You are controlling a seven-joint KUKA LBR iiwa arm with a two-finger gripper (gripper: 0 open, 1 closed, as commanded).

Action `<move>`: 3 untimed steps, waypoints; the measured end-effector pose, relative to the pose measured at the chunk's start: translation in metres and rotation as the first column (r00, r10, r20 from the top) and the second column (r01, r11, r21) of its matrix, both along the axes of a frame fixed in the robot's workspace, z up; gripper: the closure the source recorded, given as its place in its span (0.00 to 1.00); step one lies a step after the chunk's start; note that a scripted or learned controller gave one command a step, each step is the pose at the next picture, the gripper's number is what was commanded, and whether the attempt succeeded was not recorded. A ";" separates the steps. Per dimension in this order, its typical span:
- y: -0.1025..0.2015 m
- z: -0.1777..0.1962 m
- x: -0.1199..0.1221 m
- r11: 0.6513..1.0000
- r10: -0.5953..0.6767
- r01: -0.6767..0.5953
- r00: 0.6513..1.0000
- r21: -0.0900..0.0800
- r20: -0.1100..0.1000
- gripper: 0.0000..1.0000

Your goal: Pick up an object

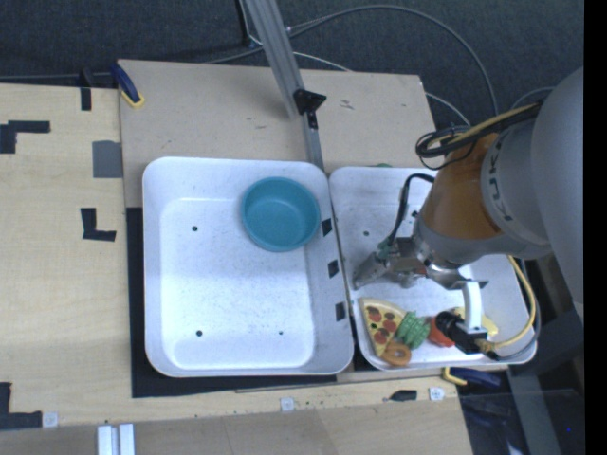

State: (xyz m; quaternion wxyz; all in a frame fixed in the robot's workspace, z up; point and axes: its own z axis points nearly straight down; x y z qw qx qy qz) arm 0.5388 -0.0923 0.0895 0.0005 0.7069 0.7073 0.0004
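Looking down from above, we start at the left, where the bench [57, 254] shows bare wood marked with dark tape pieces. Next comes the left bin [180, 339], a shallow white tray, and in its upper right part sits a blue bowl [281, 213], upright with its mouth facing up, close to the wall shared with the neighbouring bin. A grey metal bar [275, 41] slants down from the top of the view toward the seam between the two bins.

Moving on, we reach the right bin [365, 197]. Along its near edge lie several small toys close together: a pizza slice [380, 322] at the left, a green piece [413, 329] just beside it, an orange-brown piece [397, 354] below them, and a red piece [443, 330] further right. A yellow cable [520, 335] curls along the bin's right rim.

Above the toys, the gripper [370, 271] hangs over the middle of the right bin, pointing left, and we see nothing between its tips; whether they are spread or closed we cannot tell. Behind it, the arm [531, 188] with its orange band [460, 192] fills the right side.
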 end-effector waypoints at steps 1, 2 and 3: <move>-0.001 0.011 0.001 1.000 -0.001 0.001 1.000 -0.001 0.002 1.00; -0.003 0.067 0.011 1.000 0.000 0.000 1.000 0.000 0.003 1.00; -0.013 0.120 0.011 1.000 -0.001 0.001 1.000 -0.001 0.003 1.00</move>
